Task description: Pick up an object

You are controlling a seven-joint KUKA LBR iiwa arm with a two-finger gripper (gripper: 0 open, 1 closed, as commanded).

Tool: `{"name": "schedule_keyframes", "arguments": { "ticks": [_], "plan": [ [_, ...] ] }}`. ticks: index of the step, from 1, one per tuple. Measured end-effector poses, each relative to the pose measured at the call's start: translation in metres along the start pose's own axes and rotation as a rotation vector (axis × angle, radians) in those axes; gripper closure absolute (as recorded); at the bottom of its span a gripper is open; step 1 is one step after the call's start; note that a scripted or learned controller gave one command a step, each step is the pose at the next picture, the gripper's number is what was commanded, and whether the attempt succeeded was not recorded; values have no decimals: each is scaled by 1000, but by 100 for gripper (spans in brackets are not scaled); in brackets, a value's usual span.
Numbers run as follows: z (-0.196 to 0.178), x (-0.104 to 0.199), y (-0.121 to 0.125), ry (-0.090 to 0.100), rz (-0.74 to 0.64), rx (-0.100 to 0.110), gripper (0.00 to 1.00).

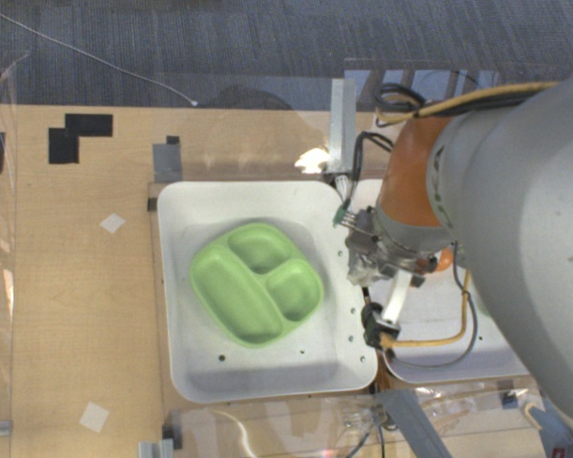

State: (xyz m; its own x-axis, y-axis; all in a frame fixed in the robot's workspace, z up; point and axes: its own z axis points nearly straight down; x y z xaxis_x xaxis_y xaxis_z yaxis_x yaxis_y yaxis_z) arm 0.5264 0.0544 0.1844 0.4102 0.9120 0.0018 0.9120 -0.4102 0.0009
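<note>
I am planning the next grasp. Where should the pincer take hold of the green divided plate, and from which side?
Probably the raised outer rim of the green divided plate, from above. It lies flat and upright in the left bin, too wide to span; one finger could go inside a compartment, one outside.

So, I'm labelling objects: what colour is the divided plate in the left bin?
Light green all over, with no pattern, seen clearly in the camera view: the divided plate lies in the white left bin.

right bin [460, 358] mostly hidden behind arm [511, 197]
</note>
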Motion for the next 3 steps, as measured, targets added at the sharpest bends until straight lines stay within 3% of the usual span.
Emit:
{"name": "schedule_keyframes", "arguments": {
  "ticks": [1,2,3],
  "plan": [
    [1,14,-37,-2,447,2,100],
    [6,55,-56,-2,706,2,100],
    [-8,116,-86,1,942,3,100]
  ]
}}
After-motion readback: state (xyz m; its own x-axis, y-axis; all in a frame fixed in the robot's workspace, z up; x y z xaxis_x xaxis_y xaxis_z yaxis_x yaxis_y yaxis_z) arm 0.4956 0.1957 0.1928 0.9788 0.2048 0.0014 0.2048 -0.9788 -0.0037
